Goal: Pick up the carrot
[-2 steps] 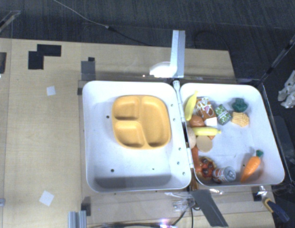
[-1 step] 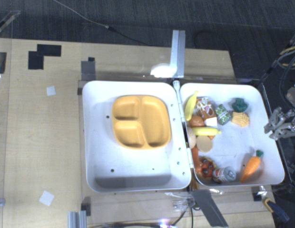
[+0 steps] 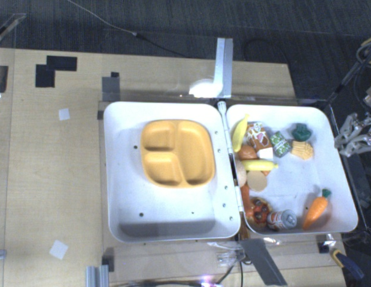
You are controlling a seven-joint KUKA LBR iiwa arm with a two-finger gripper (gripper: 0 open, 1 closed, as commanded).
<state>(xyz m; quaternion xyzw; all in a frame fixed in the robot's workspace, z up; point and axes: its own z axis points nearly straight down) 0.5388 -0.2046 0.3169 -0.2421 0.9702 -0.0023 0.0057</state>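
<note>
A pale wooden bench (image 3: 48,178) bears two shallow white bins (image 3: 122,178) side by side.

Both white bins (image 3: 122,178) looked like smooth, faintly glossy plastic. The yellow divided plate (image 3: 175,152) had a matt plastic finish. The carrot (image 3: 316,210) seemed glossy plastic, the small can (image 3: 282,219) shiny metal. The bench (image 3: 48,178) was pale matt wood.
</note>
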